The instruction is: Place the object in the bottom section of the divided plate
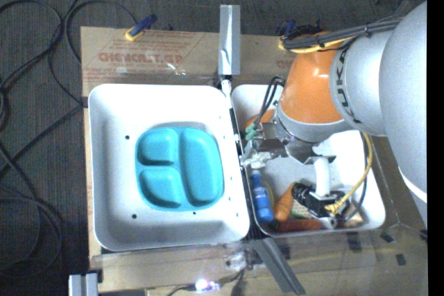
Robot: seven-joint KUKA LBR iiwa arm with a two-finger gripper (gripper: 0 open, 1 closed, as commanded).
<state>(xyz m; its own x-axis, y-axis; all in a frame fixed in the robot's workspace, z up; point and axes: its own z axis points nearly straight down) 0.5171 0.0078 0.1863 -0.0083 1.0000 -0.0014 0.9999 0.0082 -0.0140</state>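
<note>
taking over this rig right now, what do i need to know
Gripper: low over the right bin, at its left wall. I can't tell whether it is open or shut, and nothing shows in its grip.
Divided plate: sits in the left bin, with no object on it.
Objects: a blue bottle, an orange piece and a red piece lie at the right bin's near end.
Done: nothing placed.
Left: grasp an object, carry it over, and set it in the plate's bottom section.
</note>
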